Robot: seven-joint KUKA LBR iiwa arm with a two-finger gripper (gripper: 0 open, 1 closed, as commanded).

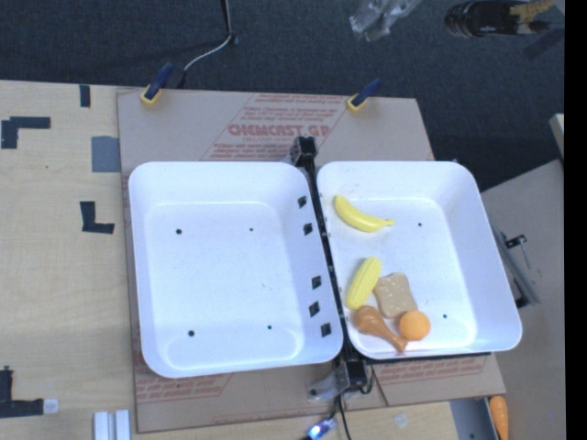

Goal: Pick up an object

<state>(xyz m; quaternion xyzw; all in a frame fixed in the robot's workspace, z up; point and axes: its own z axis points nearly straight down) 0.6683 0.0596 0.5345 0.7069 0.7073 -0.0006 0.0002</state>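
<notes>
Five items: you have five toy foods in the right bin (463, 200), all toward its left and near side.
Banana: the banana (360, 215) lies alone in the far left part of that bin, well apart from the other four.
Corn: the corn cob (364, 281) lies nearer you, close to the divider between the bins.
Bread: the slice of bread (395, 294) lies just beside the corn cob, on its right.
Drumstick: the chicken drumstick (378, 325) lies at the near edge, below the corn cob.
Orange: the orange ball (415, 325) sits touching the drumstick's right side.
Left bin: the left bin (147, 246) stands beside the right one on a cardboard sheet (266, 126) on the bench (55, 236).
Gripper: your gripper (383, 9) hangs blurred at the top of the view, well beyond both bins and apart from every item.
Fingers: you cannot tell whether they are apart or together.
</notes>
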